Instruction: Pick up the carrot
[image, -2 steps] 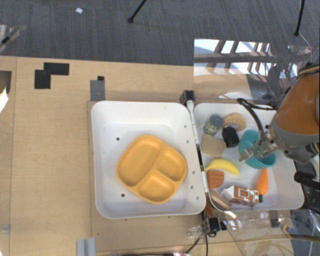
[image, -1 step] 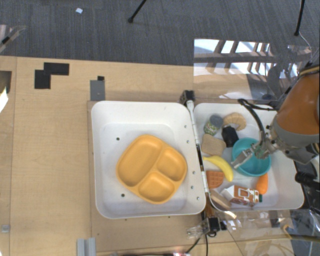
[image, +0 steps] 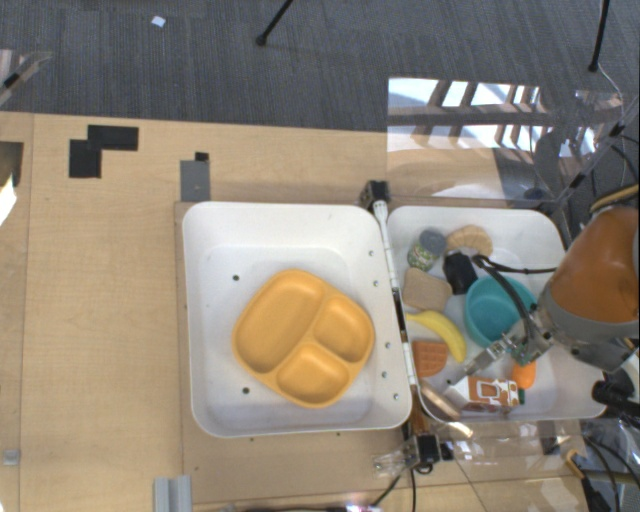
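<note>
The carrot (image: 525, 375) is a small orange piece near the front right of the right bin (image: 560, 235), lying just right of a white and orange carton (image: 486, 392). My gripper (image: 510, 352) hangs directly over the carrot's upper end and hides part of it. Its metal tip sits between the teal cup (image: 490, 306) and the carrot. The grey arm with its orange band (image: 600, 275) covers the bin's right side.
The right bin is crowded: a banana (image: 442, 331), a tan slab (image: 428, 291), a black object (image: 460, 270), a grey-green item (image: 430, 250), a round biscuit (image: 469, 239), an orange waffle piece (image: 431, 357), a spoon (image: 441, 404). A yellow divided plate (image: 305, 336) lies in the left bin (image: 210, 300).
</note>
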